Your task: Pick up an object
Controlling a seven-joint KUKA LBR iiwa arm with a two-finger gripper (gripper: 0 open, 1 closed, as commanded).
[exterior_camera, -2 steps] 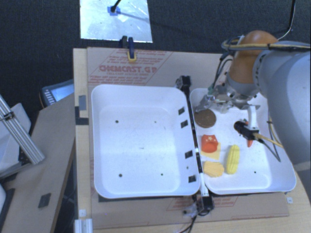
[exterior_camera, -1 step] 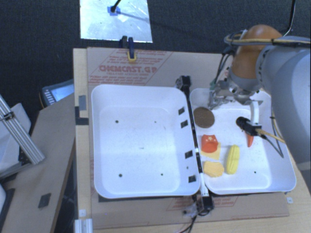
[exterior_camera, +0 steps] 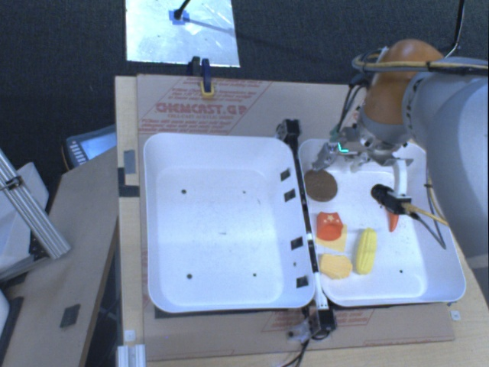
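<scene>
Hovering at the far left corner of the right bin point(exterior_camera: 409, 277), my hand point(exterior_camera: 327, 157) is just beyond a flat brown disc point(exterior_camera: 322, 185), and I cannot tell how far open it is or whether it has hold of anything. The disc lies close to the bin's left wall. Nearer the camera along that wall lie a red-orange block point(exterior_camera: 330, 226) and, just beside it, a pale yellow chunk point(exterior_camera: 336, 266). A yellow corn cob point(exterior_camera: 366, 251) lies next to both, on their right. A small orange-red piece point(exterior_camera: 393, 222) rests toward the middle of the bin, apart from the others. All 5 things are in this bin, and the left bin point(exterior_camera: 221, 228) sits alongside it on the desk point(exterior_camera: 128, 266).
</scene>
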